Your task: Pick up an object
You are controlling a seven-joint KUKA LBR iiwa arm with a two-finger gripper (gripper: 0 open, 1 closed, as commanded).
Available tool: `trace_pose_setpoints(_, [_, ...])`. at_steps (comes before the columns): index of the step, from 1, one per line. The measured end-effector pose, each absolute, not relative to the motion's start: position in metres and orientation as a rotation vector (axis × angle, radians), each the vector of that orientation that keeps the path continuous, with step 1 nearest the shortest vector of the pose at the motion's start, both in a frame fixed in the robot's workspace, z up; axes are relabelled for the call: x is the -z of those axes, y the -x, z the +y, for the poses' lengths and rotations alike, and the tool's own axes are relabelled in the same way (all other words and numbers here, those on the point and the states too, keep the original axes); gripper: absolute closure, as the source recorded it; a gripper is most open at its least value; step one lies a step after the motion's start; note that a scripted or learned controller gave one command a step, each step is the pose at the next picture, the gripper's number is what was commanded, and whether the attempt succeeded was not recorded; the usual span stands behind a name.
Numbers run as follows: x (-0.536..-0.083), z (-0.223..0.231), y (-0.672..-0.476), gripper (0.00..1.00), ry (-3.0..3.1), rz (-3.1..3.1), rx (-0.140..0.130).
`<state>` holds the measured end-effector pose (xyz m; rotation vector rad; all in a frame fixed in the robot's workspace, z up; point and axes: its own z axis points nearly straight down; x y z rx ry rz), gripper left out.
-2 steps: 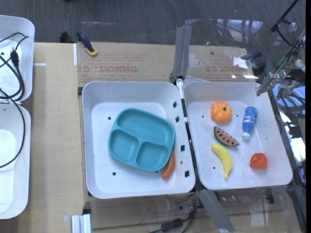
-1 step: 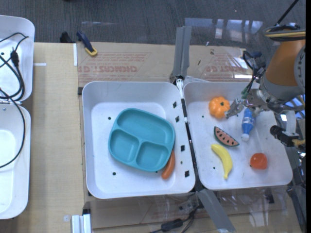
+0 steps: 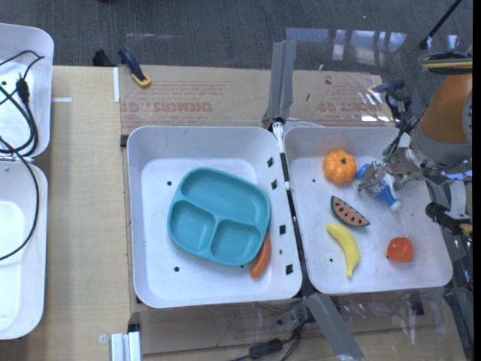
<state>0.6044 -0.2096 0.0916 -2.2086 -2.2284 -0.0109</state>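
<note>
While the arm (image 3: 443,111) reaches in from the right, I go through the scene from left to right. On the surface (image 3: 83,201) stand two white bins side by side. The left bin (image 3: 150,277) holds a teal tray (image 3: 218,215) with three compartments, and a carrot (image 3: 261,260) lies against the tray at about 5 o'clock of it, partly under its edge.

In the right bin (image 3: 316,269) there is a pumpkin (image 3: 340,165) toward 11 o'clock of the bin's middle, a melon slice (image 3: 349,213) near the middle, a banana (image 3: 345,249) just below the slice at 6 o'clock, and a tomato (image 3: 400,250) toward 4 o'clock. A small blue and white thing (image 3: 385,194) lies at 3 o'clock of the pumpkin.

The claw (image 3: 374,177) is low over the bin, at this blue and white thing, between the pumpkin and the bin's right wall. The metal parts are too tangled there, so I cannot tell if the claw is released or clenched, or if it grasps something.

I judge the step is the grasp of that small thing. To do it well, the claw should come straight down and be centred on it, away from the pumpkin, close firmly, and then lift slowly and vertically, so the thing does not slip out.
</note>
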Motion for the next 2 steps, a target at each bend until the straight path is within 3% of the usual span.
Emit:
trace_pose_setpoints(1, [-0.096, -0.212, -0.603, 1.00, 2.209, -2.226, -0.001])
trace_pose_setpoints(2, [-0.226, -0.140, -0.551, 1.00, 2.216, -2.220, -0.008])
